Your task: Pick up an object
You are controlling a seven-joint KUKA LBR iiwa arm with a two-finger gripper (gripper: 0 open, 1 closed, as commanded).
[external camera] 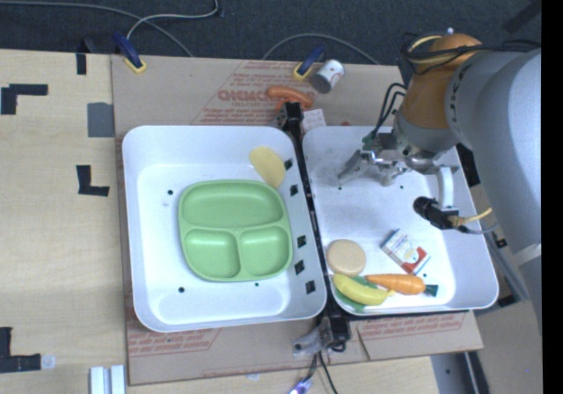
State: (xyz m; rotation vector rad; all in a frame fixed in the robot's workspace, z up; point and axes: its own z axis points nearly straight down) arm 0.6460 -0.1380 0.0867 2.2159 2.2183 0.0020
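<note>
My gripper (371,172) hangs over the far part of the right bin (475,282), its fingers spread open and nothing between them. Toward the near edge of that bin lie a tan round bun (346,256), a yellow banana (361,290), an orange carrot (398,283) and a small white and red packet (405,249). All of these are well below the gripper in the picture and apart from it. In the left bin (141,207) a green divided plate (235,230) rests beside a pale yellow lemon-like piece (267,164).
On the bench behind the bins sit an orange sausage-shaped toy (288,95), a small silver cylinder (327,76) and blue clamps (129,52). A black cable fitting (433,208) juts from the arm over the right bin. The divider (303,207) between the bins carries black clips.
</note>
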